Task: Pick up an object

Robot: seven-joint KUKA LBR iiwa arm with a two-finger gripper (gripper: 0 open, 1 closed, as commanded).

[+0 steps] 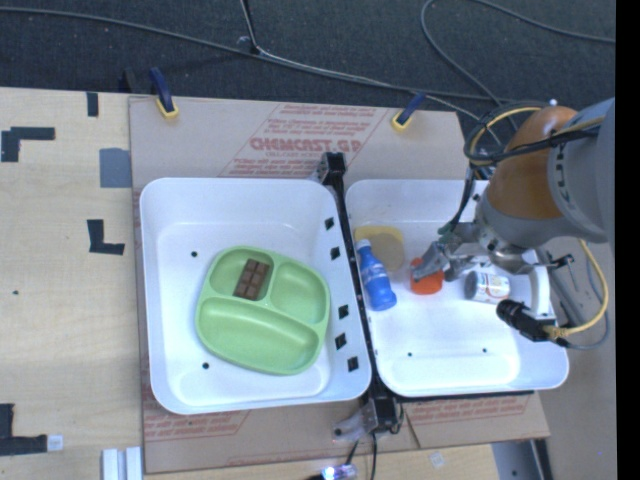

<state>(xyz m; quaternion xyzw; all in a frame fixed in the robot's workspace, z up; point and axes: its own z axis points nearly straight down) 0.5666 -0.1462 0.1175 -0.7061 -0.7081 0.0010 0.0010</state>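
You see two bins (240, 196) of smooth, glossy white plastic, set on matt brown cardboard (290, 138) with red print. The counter (50, 268) looks like pale, smooth wood. The green divided plate (290, 348) is smooth plastic with a soft sheen. The blue bottle (377, 280) looks like glossy plastic. Behind lies rough dark carpet (330, 18).

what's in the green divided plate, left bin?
A brown chocolate bar lies in the upper-left compartment of the green divided plate. The other two compartments show bare green. Anything under the plate is covered.
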